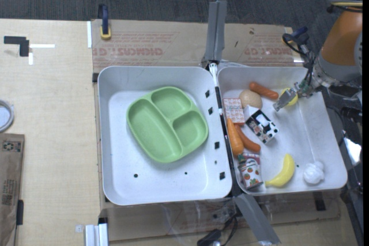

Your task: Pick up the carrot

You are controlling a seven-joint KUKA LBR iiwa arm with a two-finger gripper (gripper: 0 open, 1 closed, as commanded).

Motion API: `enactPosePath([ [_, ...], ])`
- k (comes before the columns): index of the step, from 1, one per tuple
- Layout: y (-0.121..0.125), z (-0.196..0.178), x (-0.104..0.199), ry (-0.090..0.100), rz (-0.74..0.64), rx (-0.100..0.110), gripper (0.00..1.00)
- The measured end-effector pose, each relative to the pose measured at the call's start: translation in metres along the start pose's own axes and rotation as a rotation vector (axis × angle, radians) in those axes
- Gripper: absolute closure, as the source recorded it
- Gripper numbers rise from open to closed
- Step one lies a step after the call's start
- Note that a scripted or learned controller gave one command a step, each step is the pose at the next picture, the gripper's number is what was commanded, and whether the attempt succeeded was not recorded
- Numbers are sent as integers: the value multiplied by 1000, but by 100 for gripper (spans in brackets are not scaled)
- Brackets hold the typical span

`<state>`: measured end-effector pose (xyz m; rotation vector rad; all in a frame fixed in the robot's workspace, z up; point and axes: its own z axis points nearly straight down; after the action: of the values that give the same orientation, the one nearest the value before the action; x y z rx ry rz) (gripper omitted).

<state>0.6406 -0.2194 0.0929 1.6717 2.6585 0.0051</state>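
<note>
The carrot (233,135), a long orange piece, lies along the left wall of the right bin (323,124), beside a shorter red-orange piece (249,143). My gripper (283,102) reaches in from the right and hangs low over the bin's upper middle, well to the upper right of the carrot. A small yellow thing (292,100) lies right at the gripper; I cannot tell whether they touch. An orange sausage-like piece (263,90) sits just left of the gripper.
The right bin also has a beige round item (251,98), a pink-white packet (233,106), a black-and-white toy (260,125), a small can (249,173), a banana (281,171) and a white ball (313,173). A green divided plate (167,123) lies in the left bin (115,141).
</note>
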Motion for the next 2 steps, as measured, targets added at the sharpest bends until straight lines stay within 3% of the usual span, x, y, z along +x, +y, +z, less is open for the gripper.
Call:
enactPosePath([
  [1, -1, -10, -2, -4, 0, 0, 100],
  [2, 17, -201, -10, -4, 209, 3, 100],
])
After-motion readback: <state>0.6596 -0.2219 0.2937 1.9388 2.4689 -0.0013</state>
